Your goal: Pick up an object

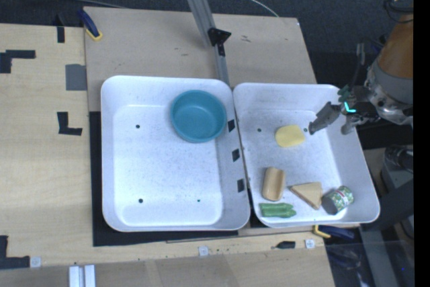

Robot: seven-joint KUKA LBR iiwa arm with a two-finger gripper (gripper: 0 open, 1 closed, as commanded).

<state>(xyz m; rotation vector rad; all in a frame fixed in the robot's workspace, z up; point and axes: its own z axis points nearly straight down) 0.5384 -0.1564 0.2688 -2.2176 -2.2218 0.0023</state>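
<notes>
- Tan wood surface [40, 165] with two white bins side by side on it, plus some black tape marks off on the left.
- Left bin [121, 165] has just a blue bowl [198, 115] in it, sitting upright near the top edge, toward the bin's right side.
- A grey metal pole [201, 7] runs down at a slant from the top and ends right around where the two bins meet.
- Right bin [259, 104] is where the stuff is. A yellow lump [290, 136] sits about mid-bin, on its own.
- Lower down there's a tan cylinder [273, 183], with a green piece [278, 210] lying flat just below it near the front rim.
- Just right of those, a tan wedge [308, 194], and next to that a small can [338, 199] tipped on its side in the front right corner.
- End effector [328, 116] comes in from the right over the right bin's upper right part, just beside the yellow lump but not touching it. One dark finger points down-left toward the lump; honestly can't tell if the fingers are apart or together from this angle. Nothing visibly held.
- The arm [396, 70] behind it hangs past the bin's right edge.
</notes>
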